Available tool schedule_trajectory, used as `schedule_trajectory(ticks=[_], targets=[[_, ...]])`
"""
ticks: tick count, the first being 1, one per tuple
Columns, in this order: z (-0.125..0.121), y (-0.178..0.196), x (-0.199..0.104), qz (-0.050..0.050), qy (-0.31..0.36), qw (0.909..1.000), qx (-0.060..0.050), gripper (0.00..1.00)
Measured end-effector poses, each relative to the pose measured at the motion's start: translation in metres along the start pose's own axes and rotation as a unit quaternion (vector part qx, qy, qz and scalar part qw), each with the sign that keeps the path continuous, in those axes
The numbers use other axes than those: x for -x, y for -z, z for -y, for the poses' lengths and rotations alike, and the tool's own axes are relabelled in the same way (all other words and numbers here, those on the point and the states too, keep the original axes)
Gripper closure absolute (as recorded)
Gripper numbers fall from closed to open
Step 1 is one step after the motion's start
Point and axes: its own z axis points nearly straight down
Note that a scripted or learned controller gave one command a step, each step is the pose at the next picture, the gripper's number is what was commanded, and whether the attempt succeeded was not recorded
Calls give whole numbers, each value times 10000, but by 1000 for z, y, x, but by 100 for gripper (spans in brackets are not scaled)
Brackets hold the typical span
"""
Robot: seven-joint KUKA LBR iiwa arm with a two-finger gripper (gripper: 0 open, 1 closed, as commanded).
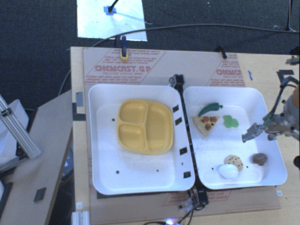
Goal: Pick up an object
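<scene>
Nothing's been picked up yet as far as I can tell. All the candidate objects are sitting loose in the right bin (269,107): a pizza slice (206,123), a dark green pepper (210,108) just above it, a light green leafy piece (230,122) beside the slice, and down near the front edge a cookie (233,161) touching a white egg (228,171), plus a small brown mushroom-looking thing (259,159) off to the right.

The pincer (251,133) is coming in from the right and hanging over the right side of that bin, between the leafy piece and the brown thing. No object sits between its fingers; whether it's spread or pressed together I honestly can't tell from this angle. So the whole grab looks like it's still to do: pick a target, come down, close, lift.

The brown piece looks like the nearest target, my guess only. It sits close to the bin wall, which could crowd the fingers. The cookie and egg touching each other could make a clean grab tricky too.

The left bin (101,125) holds a yellow divided plate (144,126), well apart from the action. The bins sit on a brown printed sheet (140,64) laid over the bench (281,74).
</scene>
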Motion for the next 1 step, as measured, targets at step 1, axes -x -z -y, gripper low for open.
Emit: schedule_trajectory(ticks=[1], targets=[[-2, -62, 4, -3, -3, 10000, -9, 0]])
